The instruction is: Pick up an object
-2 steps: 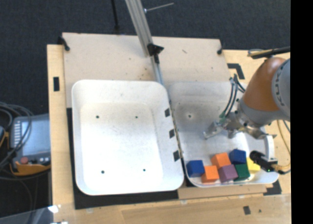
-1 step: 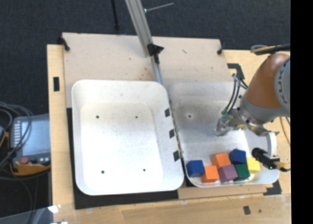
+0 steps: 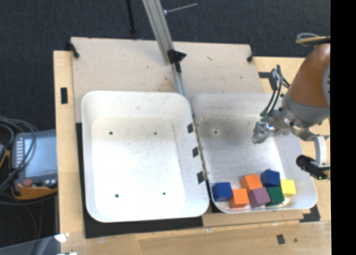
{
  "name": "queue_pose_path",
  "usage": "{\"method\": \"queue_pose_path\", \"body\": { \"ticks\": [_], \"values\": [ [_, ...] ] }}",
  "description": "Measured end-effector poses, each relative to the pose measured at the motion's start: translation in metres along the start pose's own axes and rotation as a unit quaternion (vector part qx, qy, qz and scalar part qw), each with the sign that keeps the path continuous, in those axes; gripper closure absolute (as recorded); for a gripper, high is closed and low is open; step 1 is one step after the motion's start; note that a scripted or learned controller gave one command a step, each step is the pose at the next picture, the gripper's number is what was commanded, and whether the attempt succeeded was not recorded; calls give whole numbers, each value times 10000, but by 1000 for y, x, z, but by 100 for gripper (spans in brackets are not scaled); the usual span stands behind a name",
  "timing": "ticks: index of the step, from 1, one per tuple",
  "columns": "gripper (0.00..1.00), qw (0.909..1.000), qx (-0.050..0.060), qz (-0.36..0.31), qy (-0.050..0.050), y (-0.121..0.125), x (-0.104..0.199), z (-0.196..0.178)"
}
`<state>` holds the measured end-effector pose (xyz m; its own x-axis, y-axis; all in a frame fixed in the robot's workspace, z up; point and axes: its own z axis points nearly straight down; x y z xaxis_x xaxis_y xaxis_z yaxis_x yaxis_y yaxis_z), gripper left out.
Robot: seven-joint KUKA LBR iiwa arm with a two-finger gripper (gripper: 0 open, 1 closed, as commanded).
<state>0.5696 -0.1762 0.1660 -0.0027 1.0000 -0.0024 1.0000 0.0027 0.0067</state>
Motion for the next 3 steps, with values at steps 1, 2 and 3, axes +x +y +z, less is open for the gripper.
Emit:
{"method": "queue_pose_path", "body": {
  "ticks": [1,2,3],
  "values": [
    [100,10000,-6,-6,-2,2,-2,-54],
    [100,10000,26,-23,17,-2,59,-55],
    [100,10000,34,-18,15,-19,109,-52]
  ]
}}
